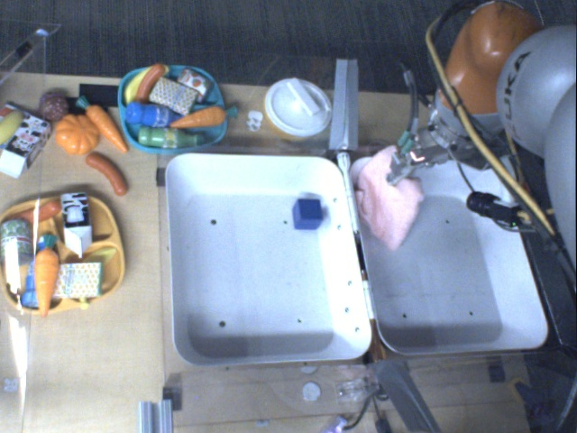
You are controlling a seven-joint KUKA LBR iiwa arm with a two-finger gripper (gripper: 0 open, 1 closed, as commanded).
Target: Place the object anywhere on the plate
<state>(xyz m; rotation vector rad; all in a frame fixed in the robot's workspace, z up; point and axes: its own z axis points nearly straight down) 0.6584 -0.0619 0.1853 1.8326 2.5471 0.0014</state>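
Note:
A small blue cube point(308, 213) lies in the left bin point(225, 332), in its upper right part near the divider. A pale pink plate point(388, 207) sits tilted in the upper left corner of the right bin point(469, 323), its left edge leaning against the divider. My gripper point(402, 164) comes in from the right and is at the plate's upper edge, fingers closed on that rim. The cube is about a hand's width left of the gripper, across the divider.
The divider wall point(356, 242) runs between the two bins. A white lidded bowl point(298, 106) and a blue basket of toy food point(171, 106) stand behind the left bin. A yellow tray of toy food point(59, 255) and loose toy vegetables point(90, 138) lie at far left.

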